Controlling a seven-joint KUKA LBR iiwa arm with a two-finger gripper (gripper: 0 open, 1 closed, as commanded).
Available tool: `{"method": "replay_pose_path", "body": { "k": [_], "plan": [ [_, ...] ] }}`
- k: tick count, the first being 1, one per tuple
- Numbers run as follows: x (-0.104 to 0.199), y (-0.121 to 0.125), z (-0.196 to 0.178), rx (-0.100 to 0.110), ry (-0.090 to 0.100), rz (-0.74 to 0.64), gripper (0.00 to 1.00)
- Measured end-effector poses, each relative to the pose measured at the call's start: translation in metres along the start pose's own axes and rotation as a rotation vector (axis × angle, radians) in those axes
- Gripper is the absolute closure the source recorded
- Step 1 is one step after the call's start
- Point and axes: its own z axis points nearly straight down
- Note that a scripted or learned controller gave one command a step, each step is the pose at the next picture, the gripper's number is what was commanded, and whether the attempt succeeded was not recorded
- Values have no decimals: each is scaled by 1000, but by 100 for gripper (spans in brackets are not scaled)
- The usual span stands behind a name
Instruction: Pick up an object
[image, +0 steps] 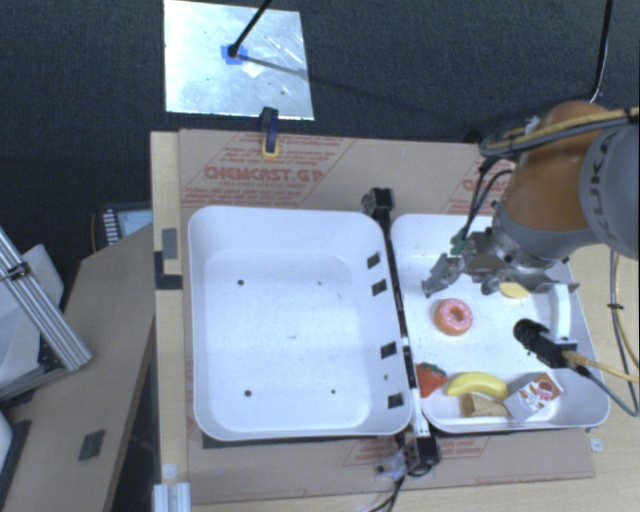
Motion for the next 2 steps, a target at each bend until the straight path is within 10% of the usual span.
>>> {"method": "replay_pose_path", "body": {
  "k": [1, 2],
  "plan": [
    [-69, -19, 123, 2, -1, -3, 0],
    [-119, 41, 116, -12, -5, -8, 0]
  ]
}}
